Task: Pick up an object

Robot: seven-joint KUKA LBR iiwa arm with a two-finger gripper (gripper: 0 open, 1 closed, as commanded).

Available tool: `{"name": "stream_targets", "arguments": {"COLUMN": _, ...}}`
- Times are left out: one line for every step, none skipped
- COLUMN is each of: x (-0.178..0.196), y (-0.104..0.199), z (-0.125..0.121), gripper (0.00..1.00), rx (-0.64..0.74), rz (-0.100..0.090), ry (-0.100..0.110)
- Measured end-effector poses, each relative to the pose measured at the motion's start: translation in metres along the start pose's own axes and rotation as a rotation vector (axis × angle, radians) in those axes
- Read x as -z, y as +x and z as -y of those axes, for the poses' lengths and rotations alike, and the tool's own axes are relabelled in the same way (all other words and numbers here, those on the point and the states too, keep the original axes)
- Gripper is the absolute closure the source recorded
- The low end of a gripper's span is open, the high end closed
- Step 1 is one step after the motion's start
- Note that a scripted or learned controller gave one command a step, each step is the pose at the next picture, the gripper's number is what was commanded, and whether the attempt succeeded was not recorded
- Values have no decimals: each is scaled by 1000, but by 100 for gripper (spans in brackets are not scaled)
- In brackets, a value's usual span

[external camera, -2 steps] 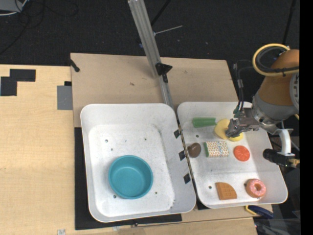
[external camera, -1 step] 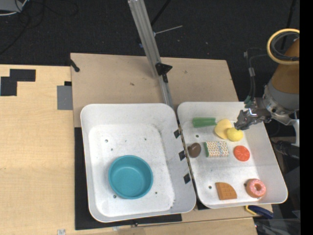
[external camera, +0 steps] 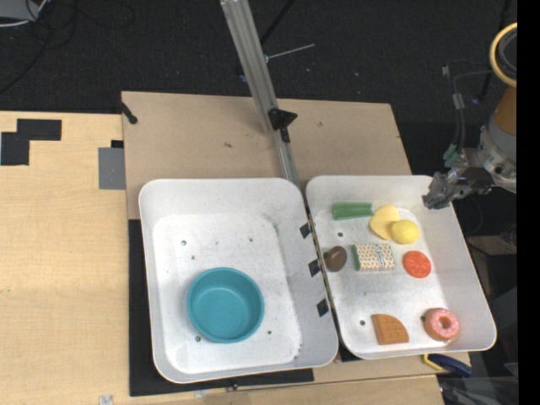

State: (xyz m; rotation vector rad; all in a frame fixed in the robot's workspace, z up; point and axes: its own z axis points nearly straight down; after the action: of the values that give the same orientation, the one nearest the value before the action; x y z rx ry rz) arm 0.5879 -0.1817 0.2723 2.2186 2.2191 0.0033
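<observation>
The right bin (external camera: 472, 298) holds several small objects: a green bar (external camera: 352, 211), a yellow lemon-like piece (external camera: 386, 221) beside a yellow ball (external camera: 406, 231), a patterned block (external camera: 374, 257), a dark brown round piece (external camera: 335, 258), a red-orange disc (external camera: 417, 265), a tan wedge (external camera: 389, 329) and a pink doughnut (external camera: 440, 324). My gripper (external camera: 440, 193) hangs at the bin's upper right corner, above and to the right of the yellow pieces. Nothing shows between its tips.
The left bin (external camera: 169, 218) holds a teal bowl (external camera: 224, 304). A slanted metal rail (external camera: 257, 74) runs from the top of the view down to the gap between the bins. Black clips (external camera: 314, 266) sit along the divide.
</observation>
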Motion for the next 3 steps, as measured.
{"name": "stream_targets", "arguments": {"x": -10, "y": 47, "z": -3, "gripper": 100, "rx": 3, "rz": -2, "ry": 5}}
{"name": "stream_targets", "arguments": {"x": -6, "y": 98, "z": 2, "gripper": 100, "rx": 3, "rz": -1, "ry": 5}}
{"name": "stream_targets", "arguments": {"x": -4, "y": 148, "z": 10, "gripper": 100, "rx": 3, "rz": -2, "ry": 4}}
